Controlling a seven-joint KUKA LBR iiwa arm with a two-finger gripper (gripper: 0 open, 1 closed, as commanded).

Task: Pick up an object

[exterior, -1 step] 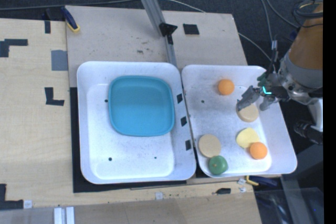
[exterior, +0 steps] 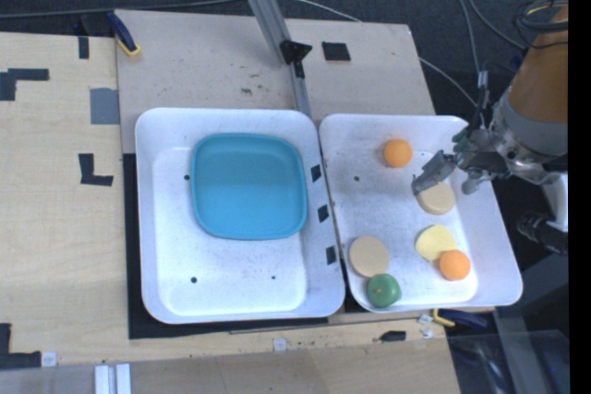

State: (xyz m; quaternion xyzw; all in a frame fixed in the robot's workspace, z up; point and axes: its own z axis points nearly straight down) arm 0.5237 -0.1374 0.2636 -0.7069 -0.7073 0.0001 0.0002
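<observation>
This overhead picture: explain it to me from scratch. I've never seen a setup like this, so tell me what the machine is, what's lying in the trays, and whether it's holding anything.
The picture comes from one fixed camera above a bench, looking down at a slant. The machine is a robot arm reaching in from the right; its orange band sits above the wrist, and at its tip is a two-finger gripper.

Two shallow white bins sit side by side. The left bin holds a blue plate. The right bin holds small items: an orange ball, a tan disc, a green ball, a yellow piece and a second orange ball.

The gripper hovers right over another tan disc. Nothing is visibly held.
</observation>
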